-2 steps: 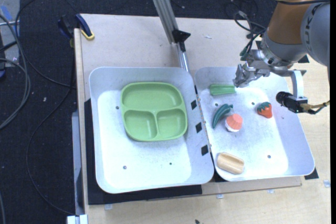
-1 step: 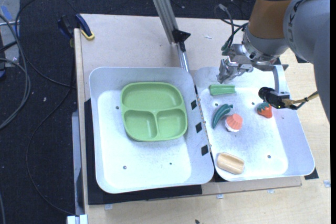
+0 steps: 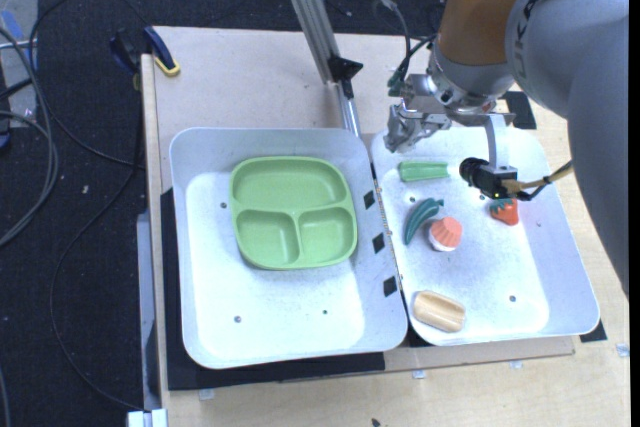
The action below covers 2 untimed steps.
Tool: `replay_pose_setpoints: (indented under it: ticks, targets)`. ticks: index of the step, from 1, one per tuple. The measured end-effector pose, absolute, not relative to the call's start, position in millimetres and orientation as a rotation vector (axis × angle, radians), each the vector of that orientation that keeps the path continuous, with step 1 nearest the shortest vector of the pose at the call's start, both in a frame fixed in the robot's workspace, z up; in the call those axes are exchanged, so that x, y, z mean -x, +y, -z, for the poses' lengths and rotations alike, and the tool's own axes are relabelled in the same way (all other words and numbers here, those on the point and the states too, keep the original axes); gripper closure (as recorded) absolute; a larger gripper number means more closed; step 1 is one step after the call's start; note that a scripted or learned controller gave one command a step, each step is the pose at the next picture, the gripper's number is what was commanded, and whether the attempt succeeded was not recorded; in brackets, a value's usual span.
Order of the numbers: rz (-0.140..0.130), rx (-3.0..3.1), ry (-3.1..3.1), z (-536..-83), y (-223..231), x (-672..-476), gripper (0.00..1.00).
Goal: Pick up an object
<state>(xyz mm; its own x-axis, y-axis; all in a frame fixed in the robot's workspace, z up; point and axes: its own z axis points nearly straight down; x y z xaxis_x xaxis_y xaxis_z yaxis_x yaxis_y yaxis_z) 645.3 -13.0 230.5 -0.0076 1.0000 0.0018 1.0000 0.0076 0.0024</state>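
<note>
Gripper (image 3: 408,137) is hovering just above the green pod (image 3: 423,172), whose long axis is lying left-right. Nothing is showing between the fingers; cannot tell if they're parted or closed.

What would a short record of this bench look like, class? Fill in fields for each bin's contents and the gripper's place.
left bin: green divided plate
right bin: light green piece, dark green pepper-like toy, round red-and-white toy, small red toy, tan bread-like toy
gripper: above the right bin's far left corner, near the light green piece
</note>
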Motion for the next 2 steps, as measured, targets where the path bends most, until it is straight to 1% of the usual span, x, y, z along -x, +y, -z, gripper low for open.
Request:
replay_pose_setpoints:
  ticks: [1,2]
  targets:
    - [-0.001,-2.214,2.231,-220,43,-645.6,1.0]
    - [-0.003,-2.213,2.231,-217,95,-651.2,1.0]
